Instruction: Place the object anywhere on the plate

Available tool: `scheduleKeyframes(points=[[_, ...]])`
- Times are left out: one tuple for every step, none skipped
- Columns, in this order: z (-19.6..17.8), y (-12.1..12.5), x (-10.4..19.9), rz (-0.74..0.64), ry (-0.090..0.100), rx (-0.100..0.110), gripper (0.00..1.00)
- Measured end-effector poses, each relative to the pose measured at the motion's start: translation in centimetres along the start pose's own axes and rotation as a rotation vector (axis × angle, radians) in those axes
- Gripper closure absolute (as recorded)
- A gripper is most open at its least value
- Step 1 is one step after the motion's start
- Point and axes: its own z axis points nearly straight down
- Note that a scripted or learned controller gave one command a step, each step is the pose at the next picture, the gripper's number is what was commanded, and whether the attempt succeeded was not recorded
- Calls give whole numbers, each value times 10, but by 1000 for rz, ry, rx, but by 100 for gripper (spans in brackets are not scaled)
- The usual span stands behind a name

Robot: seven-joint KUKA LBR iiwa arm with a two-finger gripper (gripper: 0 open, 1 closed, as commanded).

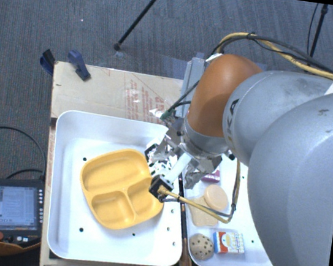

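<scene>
Camera view: pincer (163, 173) over the yellow plate (109, 184); the carton (229, 241) has illegible print.

Yellow plate (117, 190) in left bin (59, 206), claw (161, 167) over its right rim, carton (229, 241) in right bin (246, 225)

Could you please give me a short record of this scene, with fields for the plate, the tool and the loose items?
plate: yellow, divided plate, lying in the left bin
tool: tool over the plate's right edge, by the divide between the bins
right bin: right bin holds the loose items
items: dotted ball, small carton, tan round piece
</scene>
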Motion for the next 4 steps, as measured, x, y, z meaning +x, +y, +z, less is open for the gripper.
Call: scheduleKeyframes(points=[[18,4,-5,362,-1,1,0],[-3,45,-20,652,3,-1,0],[-100,7,-3,601,3,-2,0],[-50,33,-34,571,-1,0,0]])
